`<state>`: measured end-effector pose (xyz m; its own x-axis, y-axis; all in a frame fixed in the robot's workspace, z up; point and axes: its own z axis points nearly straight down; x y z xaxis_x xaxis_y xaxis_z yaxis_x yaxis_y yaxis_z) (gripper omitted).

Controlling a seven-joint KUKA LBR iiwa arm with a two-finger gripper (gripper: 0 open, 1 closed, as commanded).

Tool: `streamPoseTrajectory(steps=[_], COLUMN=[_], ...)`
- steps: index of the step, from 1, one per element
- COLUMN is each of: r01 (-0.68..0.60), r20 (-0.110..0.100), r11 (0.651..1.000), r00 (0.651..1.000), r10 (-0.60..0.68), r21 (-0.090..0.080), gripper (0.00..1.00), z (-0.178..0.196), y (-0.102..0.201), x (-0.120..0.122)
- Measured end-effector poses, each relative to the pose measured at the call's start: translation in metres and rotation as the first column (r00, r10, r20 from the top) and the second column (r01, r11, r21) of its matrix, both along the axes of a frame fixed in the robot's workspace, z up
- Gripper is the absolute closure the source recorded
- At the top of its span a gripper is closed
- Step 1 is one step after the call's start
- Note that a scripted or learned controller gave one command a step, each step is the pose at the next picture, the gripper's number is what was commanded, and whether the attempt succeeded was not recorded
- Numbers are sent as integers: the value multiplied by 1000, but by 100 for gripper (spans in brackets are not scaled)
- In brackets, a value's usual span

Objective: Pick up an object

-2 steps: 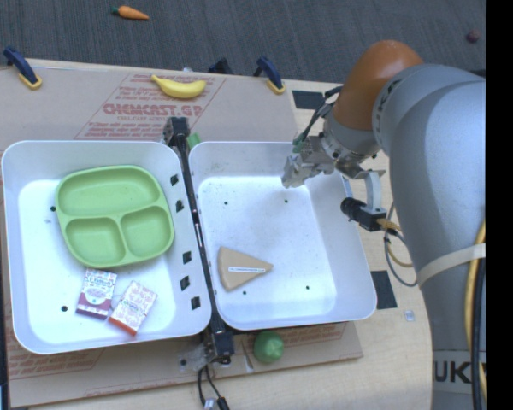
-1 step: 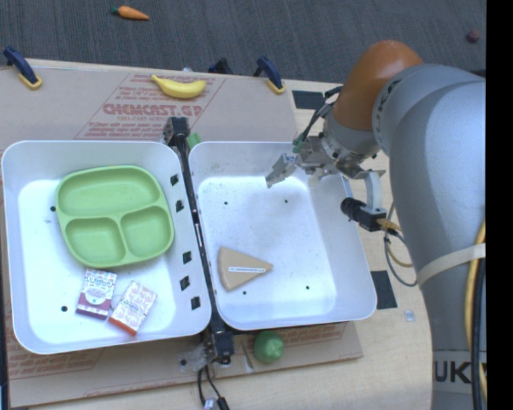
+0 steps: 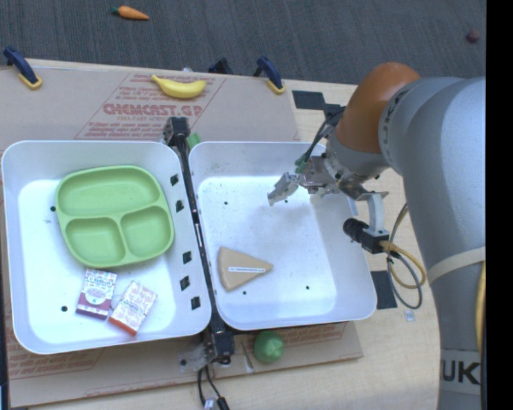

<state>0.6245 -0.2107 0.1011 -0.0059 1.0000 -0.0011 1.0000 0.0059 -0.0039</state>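
Currently, left to right: the left bin (image 3: 17,254) holds a green divided plate (image 3: 114,213) and, nearer the camera, two small snack packets (image 3: 97,293) and (image 3: 133,307) side by side. A toy banana (image 3: 179,84) lies on the cardboard behind the bins; a green ball (image 3: 269,347) sits on the bench in front of the right bin (image 3: 350,293).

The only object in the right bin is a tan wedge-shaped piece (image 3: 241,268) with a pale label, lying flat near the bin's front-left. Long axis runs roughly left-right, with the tip pointing right.

The gripper (image 3: 282,190) hangs over the rear middle of the same bin, nothing between its fingers; can't tell their spread from this angle.

Key relation: the wedge lies toward the camera and slightly left of the gripper, well apart. My read: translate forward-left, then descend with the fingers closing across the wedge's short axis.
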Motion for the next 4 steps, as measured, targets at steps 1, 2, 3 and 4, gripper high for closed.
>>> streamPoseTrajectory(steps=[1, 2, 3, 4], r01=[0, 0, 1, -1], r20=[0, -1, 2, 0], r11=[1000, 1000, 1000, 1000], r00=[1000, 1000, 1000, 1000], r10=[0, 0, -1, 1], r21=[1, 1, 2, 2], gripper=[0, 0, 0, 0], z=[3, 18, 4, -2], y=[0, 0, 0, 74], x=[-14, -23, 32, -58])
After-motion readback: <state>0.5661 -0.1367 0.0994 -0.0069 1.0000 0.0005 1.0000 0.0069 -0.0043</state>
